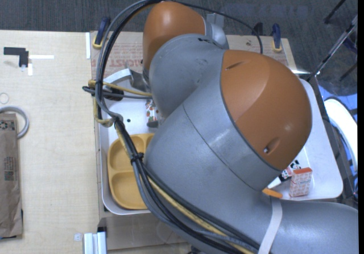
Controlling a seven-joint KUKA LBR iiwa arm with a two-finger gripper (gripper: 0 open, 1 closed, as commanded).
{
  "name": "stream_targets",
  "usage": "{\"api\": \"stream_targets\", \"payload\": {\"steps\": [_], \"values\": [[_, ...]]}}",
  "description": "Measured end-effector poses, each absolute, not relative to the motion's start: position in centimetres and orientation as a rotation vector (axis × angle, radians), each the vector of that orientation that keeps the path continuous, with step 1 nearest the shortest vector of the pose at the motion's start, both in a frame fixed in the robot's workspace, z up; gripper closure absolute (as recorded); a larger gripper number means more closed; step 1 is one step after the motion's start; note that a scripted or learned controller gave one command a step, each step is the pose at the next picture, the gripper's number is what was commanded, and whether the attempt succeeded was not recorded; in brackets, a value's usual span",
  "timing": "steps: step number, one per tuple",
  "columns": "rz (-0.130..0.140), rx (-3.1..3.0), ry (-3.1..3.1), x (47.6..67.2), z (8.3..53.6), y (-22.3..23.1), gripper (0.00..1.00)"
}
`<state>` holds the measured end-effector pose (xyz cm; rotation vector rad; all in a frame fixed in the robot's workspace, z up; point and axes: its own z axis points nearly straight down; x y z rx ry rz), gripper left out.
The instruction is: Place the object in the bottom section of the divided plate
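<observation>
Yellow plastic divided plate (pixel 126 174) lay in the near-left corner of the left shallow white bin (pixel 106 150). Two of its sections were visible, one above the other, each showing bare yellow floor; the rest of the plate was hidden under the arm. A small red-and-white object (pixel 151 113) was seen above the plate, over the same bin's floor, right at the edge of the arm's grey casing. Whether it rested on the bin or was carried could not be told, nor what it was. The large grey arm with orange domed joints (pixel 227 128) covered the middle of the view, from the lower right to the far side of the left bin. A grey metal part of the gripper (pixel 139 80) showed at the arm's far-left end, over the upper part of the left bin; whether it was apart or together could not be told. A bundle of black cables (pixel 108 48) looped from the arm over the bin's left wall. The right shallow white bin (pixel 327 150) held a small red-and-white carton (pixel 301 182) standing near its front wall, with a small orange piece (pixel 272 193) and a black-and-white item (pixel 288 170) just beside it. A brown paper bag (pixel 9 179) lay on the pale wooden bench (pixel 51 133), well apart from the bins.
</observation>
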<state>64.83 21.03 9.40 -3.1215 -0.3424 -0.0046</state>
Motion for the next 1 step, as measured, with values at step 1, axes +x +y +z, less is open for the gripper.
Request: {"api": "stream_targets", "payload": {"steps": [1], "values": [[-0.003, -3.126, -0.312, 65.08, 9.35, 22.70, 1.00]]}}
